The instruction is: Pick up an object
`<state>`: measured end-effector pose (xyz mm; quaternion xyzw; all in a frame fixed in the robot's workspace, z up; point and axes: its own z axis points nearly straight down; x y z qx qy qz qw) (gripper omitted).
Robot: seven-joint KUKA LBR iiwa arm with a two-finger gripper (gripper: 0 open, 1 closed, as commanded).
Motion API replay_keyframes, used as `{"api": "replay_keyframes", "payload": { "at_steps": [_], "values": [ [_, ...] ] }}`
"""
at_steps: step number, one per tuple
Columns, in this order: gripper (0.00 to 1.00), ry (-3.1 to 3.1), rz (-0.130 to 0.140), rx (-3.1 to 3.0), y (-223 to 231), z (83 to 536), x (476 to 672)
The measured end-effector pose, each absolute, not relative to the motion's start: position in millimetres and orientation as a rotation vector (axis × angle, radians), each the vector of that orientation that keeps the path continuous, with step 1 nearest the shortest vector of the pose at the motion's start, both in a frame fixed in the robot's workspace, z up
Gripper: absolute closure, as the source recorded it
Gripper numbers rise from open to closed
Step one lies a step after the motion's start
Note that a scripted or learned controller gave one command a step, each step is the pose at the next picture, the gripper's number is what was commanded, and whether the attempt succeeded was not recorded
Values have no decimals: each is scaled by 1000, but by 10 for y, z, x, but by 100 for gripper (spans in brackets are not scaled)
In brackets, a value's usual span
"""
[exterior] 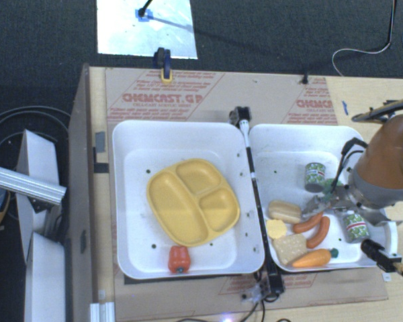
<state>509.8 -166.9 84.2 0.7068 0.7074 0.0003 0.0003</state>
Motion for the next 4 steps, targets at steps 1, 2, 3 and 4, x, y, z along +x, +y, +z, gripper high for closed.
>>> {"api": "replay_keyframes", "payload": {
  "at_steps": [1, 2, 3, 4],
  "values": [
    [0, 2224, 3, 2216, -1335, 848, 5943],
    [0, 2226, 4, 2215, -888, 848, 6268],
    [0, 2225, 3, 2214, -980, 852, 6444],
    [100, 2227, 5, 2209, -978, 962, 6454]
  ]
}}
